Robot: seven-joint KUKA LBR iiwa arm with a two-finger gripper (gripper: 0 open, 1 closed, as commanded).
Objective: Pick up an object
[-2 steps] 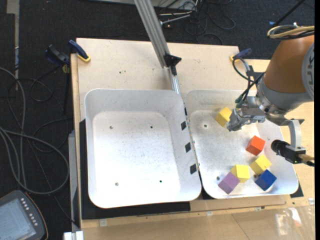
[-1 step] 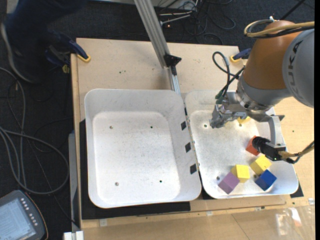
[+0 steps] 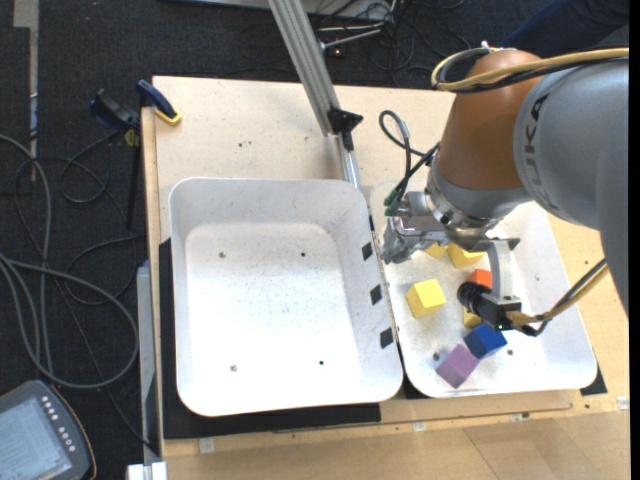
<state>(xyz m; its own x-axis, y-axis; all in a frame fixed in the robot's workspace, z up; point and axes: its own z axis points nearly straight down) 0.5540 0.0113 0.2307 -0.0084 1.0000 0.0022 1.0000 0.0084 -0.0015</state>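
Lower the gripper, grip state impossible to tell, squarely over the yellow block lying free in the right bin, clear of the blue block.

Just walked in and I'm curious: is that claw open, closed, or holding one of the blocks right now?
Claw: cannot be told; it hangs over the right bin, its tips hidden from this angle.
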